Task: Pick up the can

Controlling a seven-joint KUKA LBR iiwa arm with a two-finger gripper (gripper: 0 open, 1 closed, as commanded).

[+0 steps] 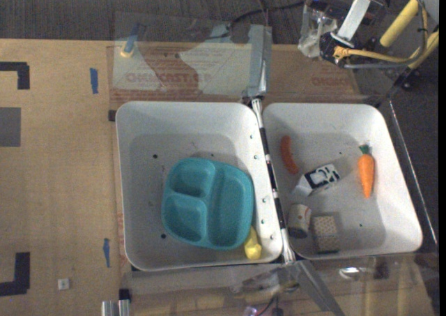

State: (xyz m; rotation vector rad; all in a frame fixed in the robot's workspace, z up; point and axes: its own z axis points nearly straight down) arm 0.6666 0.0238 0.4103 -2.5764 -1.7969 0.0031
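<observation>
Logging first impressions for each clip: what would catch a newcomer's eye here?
The teal divided tray dominating the left bin, with a small yellow item at its near corner. Next, the orange carrot at the right bin's far side, and the gripper hovering beyond the bins, well away from the can.

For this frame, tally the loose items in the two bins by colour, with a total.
Teal: 1, divided plate
Yellow: 1, small object
Orange: 2, carrot, sausage-shaped piece
White and black: 1, carton
Tan: 2, can, block
Total: 7
</observation>
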